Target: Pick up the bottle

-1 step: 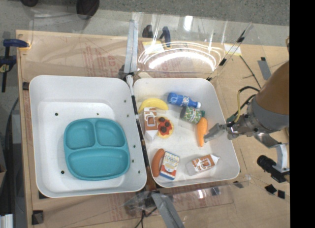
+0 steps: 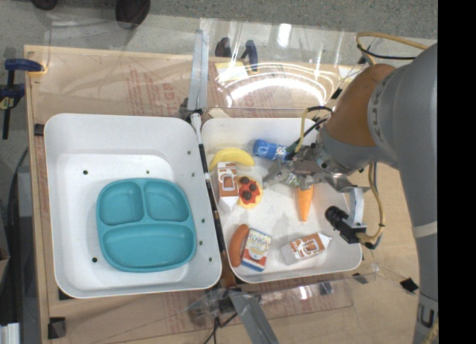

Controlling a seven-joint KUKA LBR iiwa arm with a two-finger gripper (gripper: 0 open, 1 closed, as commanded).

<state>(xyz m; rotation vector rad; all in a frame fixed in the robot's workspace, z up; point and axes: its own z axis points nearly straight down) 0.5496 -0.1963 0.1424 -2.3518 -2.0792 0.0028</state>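
Note:
The blue bottle (image 2: 265, 148) lies on its side near the back of the right bin (image 2: 342, 264), just right of the banana (image 2: 231, 157). My gripper (image 2: 283, 172) hangs low over the bin, just in front of and to the right of the bottle, close to its cap end. Nothing shows as lifted; the bottle rests on the bin floor. The arm's wrist covers the bin's right back corner.
An orange carrot (image 2: 305, 202) lies right below the gripper. A small carton (image 2: 227, 181), a pastry with dark dots (image 2: 249, 192), a sausage (image 2: 238, 244) and two more cartons (image 2: 256, 250) (image 2: 306, 247) fill the right bin. A teal divided plate (image 2: 146, 224) sits in the left bin (image 2: 74, 138).

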